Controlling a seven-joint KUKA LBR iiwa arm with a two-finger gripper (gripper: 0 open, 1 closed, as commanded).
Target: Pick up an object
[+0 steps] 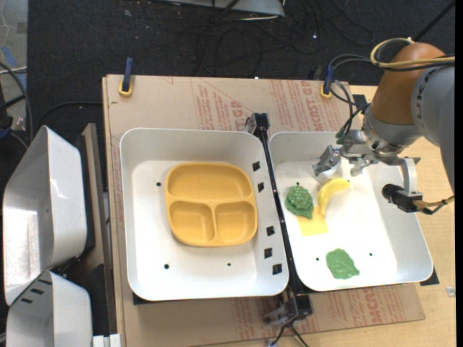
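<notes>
the end effector (338, 162) hovers released in the far part of the right bin (405, 226), just above the yellow banana-shaped piece (331, 191), which lies touching the green leafy piece (299, 200), so a slightly misplaced closing may nudge both aside and grasp nothing.

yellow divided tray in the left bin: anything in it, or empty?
Empty. The yellow three-compartment plastic tray lies flat, right way up, in the left white bin, and all three compartments show bare yellow bottoms.

red mirrored print, cardboard sheet (217, 96), unreadable
</notes>
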